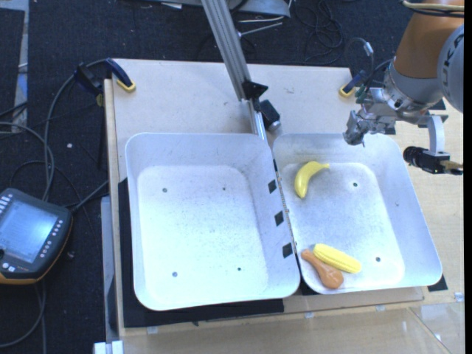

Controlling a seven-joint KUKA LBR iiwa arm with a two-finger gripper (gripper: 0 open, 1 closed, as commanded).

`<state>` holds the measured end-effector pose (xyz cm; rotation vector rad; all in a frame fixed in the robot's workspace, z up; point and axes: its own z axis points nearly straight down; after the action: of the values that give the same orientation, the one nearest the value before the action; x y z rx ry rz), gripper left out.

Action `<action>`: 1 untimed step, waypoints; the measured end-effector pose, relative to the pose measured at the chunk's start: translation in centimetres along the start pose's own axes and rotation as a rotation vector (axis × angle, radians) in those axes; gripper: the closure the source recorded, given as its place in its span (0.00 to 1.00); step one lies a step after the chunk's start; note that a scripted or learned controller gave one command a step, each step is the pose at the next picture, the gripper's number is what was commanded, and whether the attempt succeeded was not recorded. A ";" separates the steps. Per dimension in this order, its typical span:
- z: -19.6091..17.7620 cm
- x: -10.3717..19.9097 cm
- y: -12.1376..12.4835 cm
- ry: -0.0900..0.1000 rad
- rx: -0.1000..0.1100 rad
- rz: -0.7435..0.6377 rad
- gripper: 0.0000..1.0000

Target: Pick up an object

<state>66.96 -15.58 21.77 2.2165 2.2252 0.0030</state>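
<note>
A yellow banana (pixel 308 177) lies in the upper left part of the right bin (pixel 413 220). Near that bin's front edge a yellow corn-like piece (pixel 338 258) rests across an orange carrot-like piece (pixel 323 269). My gripper (pixel 355 136) hangs over the bin's far rim, up and to the right of the banana, well apart from all three objects. I see nothing between its fingers.
The left bin (pixel 147 161) sits beside the right one, sharing a middle wall with black markers. A slanted metal rail (pixel 232 50) rises behind the bins. Yellow clamps (pixel 125 85) mark the bench's far corners. A teach pendant (pixel 29 234) lies off the bench's left side.
</note>
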 end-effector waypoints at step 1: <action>-1.2 5.4 0.2 0.000 0.001 -0.001 1.00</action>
<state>67.11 -10.15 23.02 2.2158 2.2268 0.0027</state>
